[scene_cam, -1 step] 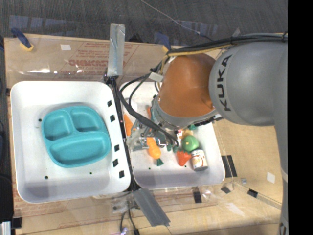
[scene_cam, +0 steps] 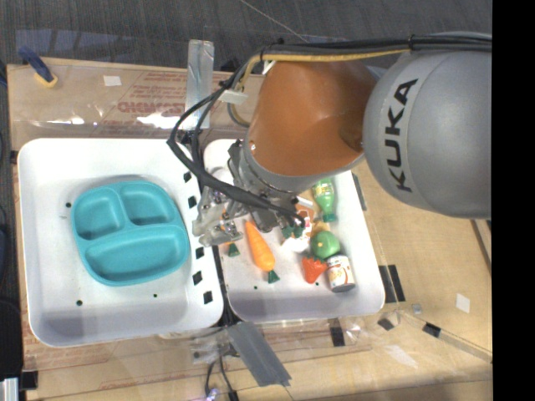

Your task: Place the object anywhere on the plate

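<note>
A teal plate [scene_cam: 129, 231] with three compartments lies in the left white bin [scene_cam: 50, 307]. In the right bin [scene_cam: 288, 303] lie an orange carrot [scene_cam: 261, 247], a green pepper-like toy [scene_cam: 326, 244], a small red piece [scene_cam: 313, 269], a little can [scene_cam: 339, 274] and a green bottle [scene_cam: 325, 199]. My gripper [scene_cam: 219, 222] hangs low over the left side of the right bin, close to the divider between the bins, just left of the carrot's top. I see nothing clearly held in it. The orange band and grey wrist hide the bin's far part.
Black cables [scene_cam: 191, 144] loop from the wrist over the divider. The big grey arm body [scene_cam: 430, 124] covers the right bin's upper right. Tape strips [scene_cam: 201, 65] and brown board surround the bins. The plate takes up the middle of the left bin.
</note>
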Available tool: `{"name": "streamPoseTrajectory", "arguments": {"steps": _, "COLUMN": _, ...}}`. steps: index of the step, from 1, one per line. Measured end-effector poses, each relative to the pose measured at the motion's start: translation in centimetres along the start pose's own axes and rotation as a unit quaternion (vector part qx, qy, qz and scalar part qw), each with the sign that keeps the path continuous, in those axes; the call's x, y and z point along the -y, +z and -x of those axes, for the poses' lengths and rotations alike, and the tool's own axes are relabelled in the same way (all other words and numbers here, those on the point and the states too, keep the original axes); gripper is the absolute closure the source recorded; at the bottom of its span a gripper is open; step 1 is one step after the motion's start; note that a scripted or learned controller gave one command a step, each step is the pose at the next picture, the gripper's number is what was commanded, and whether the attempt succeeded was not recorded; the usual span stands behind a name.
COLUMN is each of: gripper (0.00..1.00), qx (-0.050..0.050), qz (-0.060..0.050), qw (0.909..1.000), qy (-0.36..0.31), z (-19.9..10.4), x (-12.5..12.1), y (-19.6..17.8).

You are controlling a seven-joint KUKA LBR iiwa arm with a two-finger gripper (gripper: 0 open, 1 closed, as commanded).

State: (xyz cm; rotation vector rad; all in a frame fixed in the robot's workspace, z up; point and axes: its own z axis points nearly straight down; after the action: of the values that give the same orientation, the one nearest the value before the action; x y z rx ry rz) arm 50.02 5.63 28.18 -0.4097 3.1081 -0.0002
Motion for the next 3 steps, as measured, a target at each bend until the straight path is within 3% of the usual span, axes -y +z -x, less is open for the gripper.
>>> {"name": "streamPoseTrajectory", "arguments": {"steps": 1, "gripper": 1.0, "qx": 0.0, "qz": -0.002, "qw": 0.998, "qy": -0.063, "z": -0.4, "x": 7.4, "y": -9.7}}
{"name": "streamPoseTrajectory", "arguments": {"steps": 2, "gripper": 1.0, "qx": -0.006, "qz": 0.002, "qw": 0.9911, "qy": -0.133, "z": 0.4, "x": 3.0, "y": 3.1}}
{"name": "streamPoseTrajectory", "arguments": {"steps": 3, "gripper": 1.0, "qx": -0.004, "qz": 0.001, "qw": 0.9931, "qy": -0.117, "z": 5.9, "x": 3.9, "y": 7.1}}
